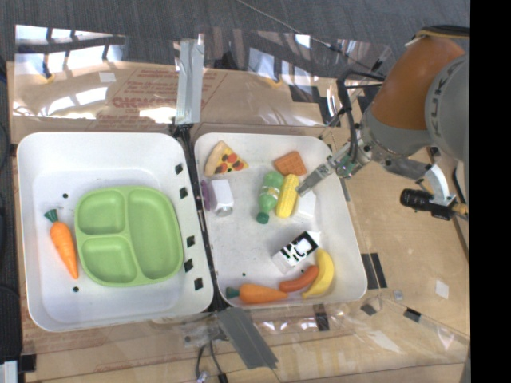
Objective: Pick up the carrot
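**Carrot grab, nothing picked yet**

Cardboard-covered tabletop (144, 94), two white bins. Hand (313, 179) hangs over the right bin (351, 238) near the corn (287, 195); can't tell its state. One carrot (260, 294) lies at that bin's front edge beside a sausage (299, 281), another carrot (64, 248) sits left of the green tray (128, 235). Probably light, hard, slick plastic, so pinch mid-body.

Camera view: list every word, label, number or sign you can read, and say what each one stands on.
Red print on the cardboard sheet behind the bins: several lines, too blurred to read.
Black-and-white label on the small box in the right bin: a pattern or letters, too small to make out.
Nothing else bears readable text.
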Tool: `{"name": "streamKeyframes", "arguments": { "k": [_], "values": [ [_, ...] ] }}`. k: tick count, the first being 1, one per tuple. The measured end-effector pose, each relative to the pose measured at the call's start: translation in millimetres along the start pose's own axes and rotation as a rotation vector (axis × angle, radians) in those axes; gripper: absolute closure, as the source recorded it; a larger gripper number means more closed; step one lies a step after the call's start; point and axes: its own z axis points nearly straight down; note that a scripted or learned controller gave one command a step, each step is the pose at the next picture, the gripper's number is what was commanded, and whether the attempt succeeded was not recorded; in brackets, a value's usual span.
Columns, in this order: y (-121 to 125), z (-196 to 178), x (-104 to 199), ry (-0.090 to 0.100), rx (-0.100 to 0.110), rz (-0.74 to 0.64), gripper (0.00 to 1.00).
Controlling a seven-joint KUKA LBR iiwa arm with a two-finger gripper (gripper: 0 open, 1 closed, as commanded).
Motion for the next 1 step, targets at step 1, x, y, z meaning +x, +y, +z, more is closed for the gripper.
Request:
{"name": "streamKeyframes", "arguments": {
  "k": [1],
  "values": [
    [71.6, 22.1, -9.3, 0.008, 0.007, 0.373, 0.0]
  ]
}}
